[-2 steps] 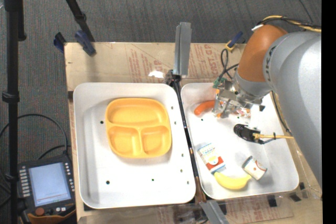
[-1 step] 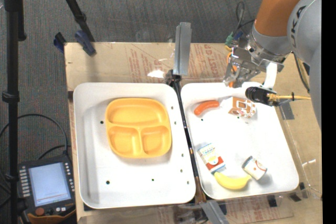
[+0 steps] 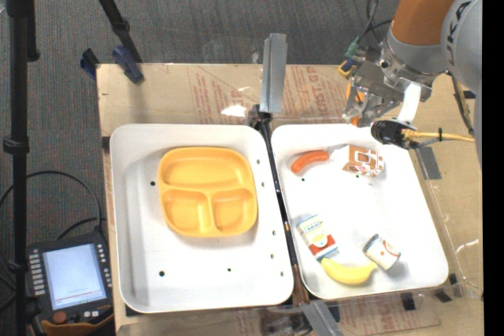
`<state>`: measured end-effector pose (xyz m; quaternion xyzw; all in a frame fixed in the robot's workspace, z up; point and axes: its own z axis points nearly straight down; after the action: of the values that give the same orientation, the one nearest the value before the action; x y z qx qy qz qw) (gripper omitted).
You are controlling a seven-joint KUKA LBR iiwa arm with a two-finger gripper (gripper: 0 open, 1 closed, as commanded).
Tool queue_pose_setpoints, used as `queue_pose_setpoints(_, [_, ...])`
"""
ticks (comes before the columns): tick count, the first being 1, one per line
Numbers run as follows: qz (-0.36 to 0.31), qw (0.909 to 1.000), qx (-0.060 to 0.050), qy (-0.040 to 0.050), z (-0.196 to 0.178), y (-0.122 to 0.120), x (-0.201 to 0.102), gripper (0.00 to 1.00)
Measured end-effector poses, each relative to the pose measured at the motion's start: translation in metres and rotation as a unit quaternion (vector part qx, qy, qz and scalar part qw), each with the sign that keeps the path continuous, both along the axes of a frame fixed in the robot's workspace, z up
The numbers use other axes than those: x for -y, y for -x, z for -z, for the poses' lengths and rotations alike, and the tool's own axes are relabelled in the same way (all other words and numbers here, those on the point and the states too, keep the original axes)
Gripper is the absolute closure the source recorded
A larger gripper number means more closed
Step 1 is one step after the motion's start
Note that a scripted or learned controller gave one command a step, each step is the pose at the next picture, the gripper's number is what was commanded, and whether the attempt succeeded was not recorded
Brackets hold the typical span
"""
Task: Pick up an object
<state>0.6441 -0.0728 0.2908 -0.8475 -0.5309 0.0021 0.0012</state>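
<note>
The grey arm with its orange band comes in from the right and holds the claw (image 3: pixel 364 108) above the far edge of the right bin (image 3: pixel 417 204). I cannot tell how the claw stands, because it is small and dark against the desk (image 3: pixel 189 94), and I see no object in it.

In the right bin lie five things. A red sausage (image 3: pixel 309 160) is at the far left part, and a small carton with an orange and white pattern (image 3: pixel 363 161) is to its right, nearest to the claw. At the near side there is a little box with a red end (image 3: pixel 317 236), a yellow banana (image 3: pixel 349 272) just beside it, and a small white can with a red mark (image 3: pixel 382 252) that touches or almost touches the banana's right end.

The left bin (image 3: pixel 130 248) carries a yellow tray with three compartments (image 3: pixel 209 191). On the floor at the near left stands a control tablet with a bright screen (image 3: pixel 69 279).
</note>
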Motion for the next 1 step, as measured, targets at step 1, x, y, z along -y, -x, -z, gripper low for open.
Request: queue_pose_setpoints(1, [0.004,1.0000,-0.001,-0.0001,0.0463,0.0004,0.0393,1.00])
